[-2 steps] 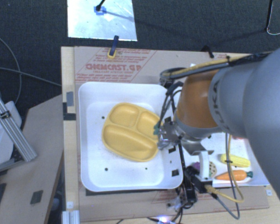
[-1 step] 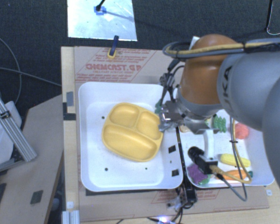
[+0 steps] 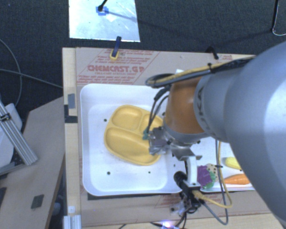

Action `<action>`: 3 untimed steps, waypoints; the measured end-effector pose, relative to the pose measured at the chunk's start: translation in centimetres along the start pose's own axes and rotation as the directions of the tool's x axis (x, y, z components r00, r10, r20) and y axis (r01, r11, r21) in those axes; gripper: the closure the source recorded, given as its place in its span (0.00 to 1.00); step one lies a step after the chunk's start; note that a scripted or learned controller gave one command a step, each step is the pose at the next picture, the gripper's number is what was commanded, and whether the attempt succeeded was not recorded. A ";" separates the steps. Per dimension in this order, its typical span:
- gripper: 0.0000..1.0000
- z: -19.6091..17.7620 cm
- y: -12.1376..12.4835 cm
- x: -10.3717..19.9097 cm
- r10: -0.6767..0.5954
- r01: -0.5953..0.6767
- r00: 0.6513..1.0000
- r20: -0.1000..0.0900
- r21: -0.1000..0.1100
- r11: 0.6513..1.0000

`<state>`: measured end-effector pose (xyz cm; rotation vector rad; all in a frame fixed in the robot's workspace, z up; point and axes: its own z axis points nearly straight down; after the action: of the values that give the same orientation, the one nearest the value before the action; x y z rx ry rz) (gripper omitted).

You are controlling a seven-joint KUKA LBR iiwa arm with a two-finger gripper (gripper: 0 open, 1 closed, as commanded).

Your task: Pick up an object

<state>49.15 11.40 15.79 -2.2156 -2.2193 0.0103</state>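
The grey arm with the orange band is reaching down over the shallow white plastic bin point(image 3: 93, 128), above the right edge of the yellow divided plastic plate point(image 3: 126, 135) lying inside this bin. The gripper point(image 3: 155, 144) is hanging at this edge; whether it is gripping, I cannot tell. The approach step seems in hand. Next, it probably needs a secure pinch on the plate's rim.
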 end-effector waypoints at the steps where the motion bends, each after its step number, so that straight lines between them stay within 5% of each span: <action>1: 1.00 -3.0 11.6 -6.0 0.005 -0.005 1.000 0.003 -0.022 1.000; 2: 1.00 -3.5 2.7 0.6 -0.009 0.009 1.000 -0.004 -0.005 1.000; 3: 1.00 5.3 7.7 0.0 0.001 -0.001 1.000 0.000 -0.022 1.000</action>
<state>56.79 11.38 10.38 -2.2279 -2.2291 -0.0147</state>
